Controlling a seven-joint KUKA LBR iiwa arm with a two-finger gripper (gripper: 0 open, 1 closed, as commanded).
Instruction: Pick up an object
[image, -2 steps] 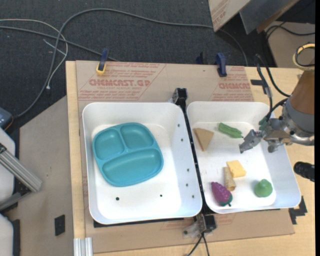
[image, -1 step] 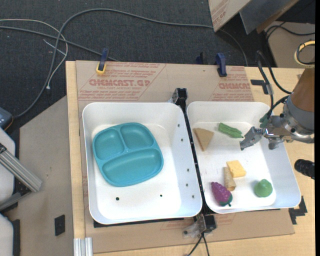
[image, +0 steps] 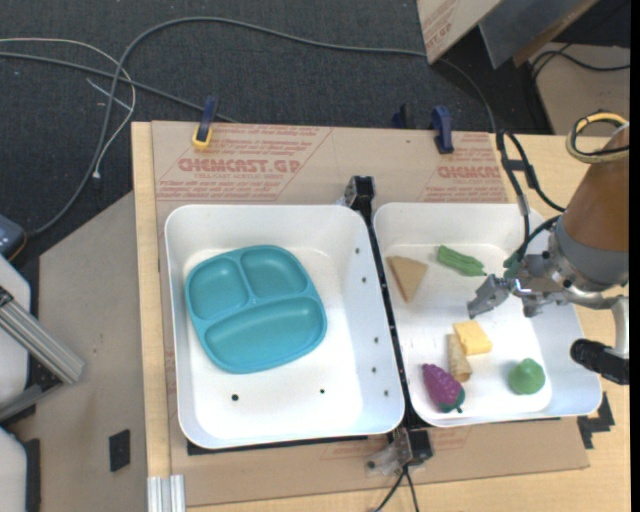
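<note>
The right bin holds several toy foods: a tan wedge, a long green pod, a yellow block leaning on a tan piece, a purple eggplant and a round green item. My gripper hangs over the bin's right half, above and slightly right of the yellow block and right of the green pod. Its fingers are spread open with nothing between them.
A teal divided plate lies in the left bin. A black clip sits at the top of the wall between the bins. Blue clamps hold the cardboard at the back. Cables run near the arm on the right.
</note>
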